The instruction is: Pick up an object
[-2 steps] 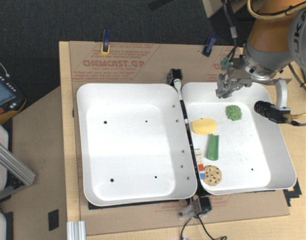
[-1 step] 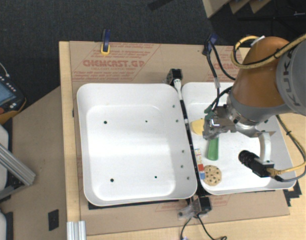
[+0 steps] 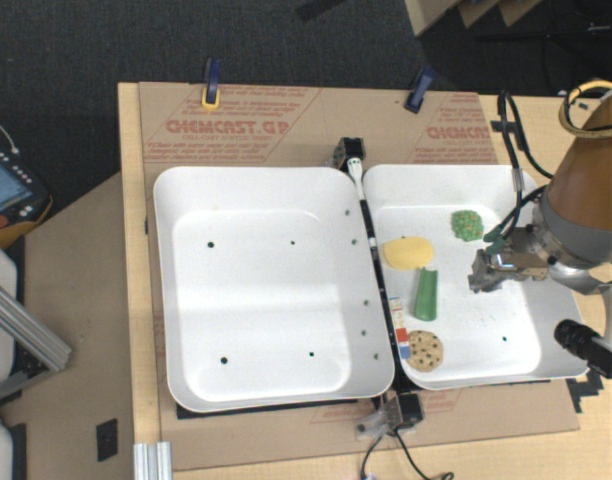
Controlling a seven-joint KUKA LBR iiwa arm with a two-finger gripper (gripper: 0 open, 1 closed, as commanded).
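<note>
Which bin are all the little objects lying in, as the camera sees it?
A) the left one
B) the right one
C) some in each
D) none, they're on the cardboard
B: the green fuzzy ball, yellow lump, green block and cookie all lie in the right bin, where the gripper also hovers.

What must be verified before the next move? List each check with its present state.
1. Objects in the right bin: ok. Green ball, yellow piece, green stick, cookie.
2. End effector over the right bin: ok.
3. End effector over an object: not ok; it is right of the green stick, above bare floor.
4. Object held: not ok.
5. Finger opening: cannot tell.
</note>
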